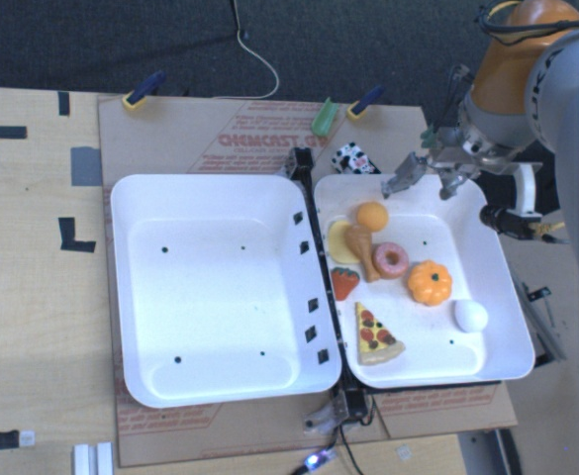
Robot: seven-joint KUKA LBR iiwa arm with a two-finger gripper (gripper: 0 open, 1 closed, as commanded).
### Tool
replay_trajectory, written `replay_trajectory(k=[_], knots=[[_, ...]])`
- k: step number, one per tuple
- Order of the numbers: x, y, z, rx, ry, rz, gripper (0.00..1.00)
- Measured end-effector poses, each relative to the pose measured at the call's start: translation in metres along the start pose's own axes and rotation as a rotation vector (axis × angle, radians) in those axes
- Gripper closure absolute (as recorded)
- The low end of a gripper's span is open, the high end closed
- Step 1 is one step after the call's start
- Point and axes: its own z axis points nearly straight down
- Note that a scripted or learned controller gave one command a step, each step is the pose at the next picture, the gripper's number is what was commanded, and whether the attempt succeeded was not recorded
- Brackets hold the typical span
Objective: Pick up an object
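Overhead, the left bin (pixel 210 285) sits beside the right bin (pixel 487 364), which carries all the toy food. Above the right bin's far edge hangs the gripper (pixel 430 179), fingers spread apart with nothing between them. Below it lie a pizza slice (pixel 376 332) at the near side, a pumpkin (pixel 430 282) to the right, a pink donut (pixel 390 259), an orange ball (pixel 372 216), a white egg (pixel 470 316) and a strawberry (pixel 344 283) by the divider.
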Motion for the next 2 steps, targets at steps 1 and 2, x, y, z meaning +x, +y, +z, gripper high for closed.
replay_trajectory(k=[1,2], knots=[[0.063,-0.017,0.086,0.008,0.003,-0.004,0.0],[0.046,-0.028,0.121,0.003,-0.001,0.001,0.0]])
